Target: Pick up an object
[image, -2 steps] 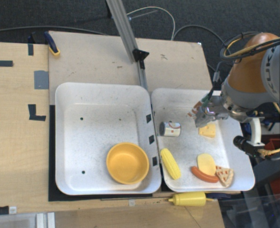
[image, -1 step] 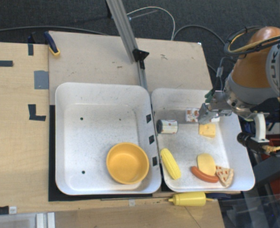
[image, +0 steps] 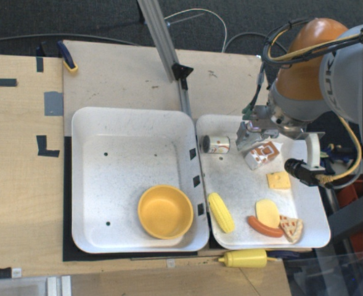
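Toward the upper right of the frame I see my arm (image: 317,60), grey with its orange band, reaching down into the right bin (image: 320,236). Its gripper (image: 255,135) sits low at the bin's upper part, just above a small white carton with a brown-and-red print (image: 262,155). From this slanted overhead angle I cannot tell the state of the tool, and I cannot tell whether it touches the carton or only hangs close over it.

Just left of the gripper, a small can (image: 216,144) lies on its side near the wall between the bins. Lower in the same bin I count a yellow cheese-like block (image: 278,180), a corn cob (image: 221,213), a pale yellow slice (image: 267,212), a red sausage (image: 264,227) and a pizza slice (image: 291,228). Along the bottom edge, outside the bin, a yellow mustard bottle (image: 246,258) lies on the bench.

At lower centre, the left bin (image: 89,134) holds a yellow bowl (image: 164,211) near its right wall.

My judgement: the carton looks like the target and the approach seems mostly done. The carton rests on the bin floor, so the grasp and the lift are not yet done.
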You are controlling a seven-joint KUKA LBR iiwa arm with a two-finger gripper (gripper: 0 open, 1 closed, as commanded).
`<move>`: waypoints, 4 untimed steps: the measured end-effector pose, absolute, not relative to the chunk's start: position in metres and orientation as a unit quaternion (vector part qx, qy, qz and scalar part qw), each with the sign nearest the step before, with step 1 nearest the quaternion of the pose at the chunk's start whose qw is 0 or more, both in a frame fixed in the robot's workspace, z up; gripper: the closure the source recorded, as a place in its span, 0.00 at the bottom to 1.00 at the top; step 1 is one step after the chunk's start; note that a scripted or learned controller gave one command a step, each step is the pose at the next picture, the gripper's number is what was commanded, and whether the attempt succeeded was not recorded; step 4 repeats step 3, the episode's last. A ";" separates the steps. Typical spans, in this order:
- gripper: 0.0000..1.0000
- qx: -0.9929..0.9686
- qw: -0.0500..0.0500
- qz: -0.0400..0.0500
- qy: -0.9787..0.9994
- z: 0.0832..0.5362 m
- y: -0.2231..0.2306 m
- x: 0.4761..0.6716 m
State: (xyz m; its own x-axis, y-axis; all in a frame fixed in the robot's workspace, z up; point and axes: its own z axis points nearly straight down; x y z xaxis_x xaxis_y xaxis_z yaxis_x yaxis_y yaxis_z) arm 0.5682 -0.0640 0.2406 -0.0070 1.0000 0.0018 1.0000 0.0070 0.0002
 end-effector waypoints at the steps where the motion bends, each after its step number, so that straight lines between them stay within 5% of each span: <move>1: 1.00 -0.704 0.001 0.000 -0.710 0.232 -0.007 0.594; 3: 1.00 -0.705 0.001 -0.001 -0.709 0.230 0.080 0.639; 4: 1.00 -0.705 0.001 -0.001 -0.709 0.230 0.080 0.639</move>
